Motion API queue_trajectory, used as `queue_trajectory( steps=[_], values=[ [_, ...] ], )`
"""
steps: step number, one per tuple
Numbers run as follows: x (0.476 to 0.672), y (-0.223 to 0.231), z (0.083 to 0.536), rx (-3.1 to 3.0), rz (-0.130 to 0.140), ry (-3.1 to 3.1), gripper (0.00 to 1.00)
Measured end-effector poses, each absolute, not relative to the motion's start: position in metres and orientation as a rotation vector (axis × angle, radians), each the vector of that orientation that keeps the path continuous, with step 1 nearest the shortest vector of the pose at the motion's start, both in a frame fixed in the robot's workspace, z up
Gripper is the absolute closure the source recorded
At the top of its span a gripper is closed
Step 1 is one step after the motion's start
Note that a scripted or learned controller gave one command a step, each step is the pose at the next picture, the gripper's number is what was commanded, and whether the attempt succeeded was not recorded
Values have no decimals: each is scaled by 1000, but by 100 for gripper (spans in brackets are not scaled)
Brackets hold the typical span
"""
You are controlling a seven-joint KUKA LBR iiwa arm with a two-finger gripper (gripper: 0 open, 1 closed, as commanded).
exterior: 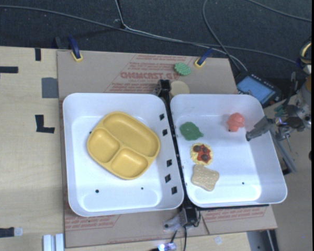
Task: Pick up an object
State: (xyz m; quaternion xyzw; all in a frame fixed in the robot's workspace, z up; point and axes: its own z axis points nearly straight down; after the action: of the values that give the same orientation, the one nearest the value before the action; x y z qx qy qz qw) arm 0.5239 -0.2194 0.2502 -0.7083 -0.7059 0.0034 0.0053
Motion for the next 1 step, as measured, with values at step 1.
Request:
queue_trajectory(
  steps=[1],
  values=[
    [526, -219, 257, -2220, 1, -2222, 0]
  ],
)
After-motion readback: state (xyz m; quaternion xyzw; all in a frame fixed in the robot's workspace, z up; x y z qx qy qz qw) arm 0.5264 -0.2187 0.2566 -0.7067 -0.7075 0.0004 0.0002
